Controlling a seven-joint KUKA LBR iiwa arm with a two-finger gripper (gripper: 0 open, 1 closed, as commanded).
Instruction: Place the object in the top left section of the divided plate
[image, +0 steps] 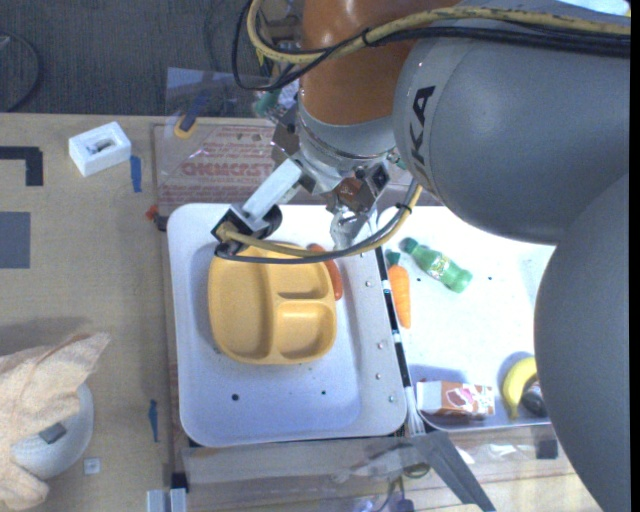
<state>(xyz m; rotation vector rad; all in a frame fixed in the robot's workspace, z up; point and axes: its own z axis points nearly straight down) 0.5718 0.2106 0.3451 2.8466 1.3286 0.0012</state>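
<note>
A yellow divided plate (270, 305) lies in the left white bin (200, 400), with one long section on its left and two smaller ones on its right. My gripper (345, 228) hangs just above the plate's top right corner, partly hidden by the wrist. A small orange-red object (336, 280) shows right below the gripper, against the plate's right rim. Whether the gripper touches it is not visible. An orange carrot (400, 295) lies along the left edge of the right bin (500, 290).
The right bin also holds a green bottle (438, 263), a banana (516, 380) and a small carton (462, 398). Outside the bins, a white box (99, 148) sits at the far left and a crumpled cloth (45, 390) lies at the lower left.
</note>
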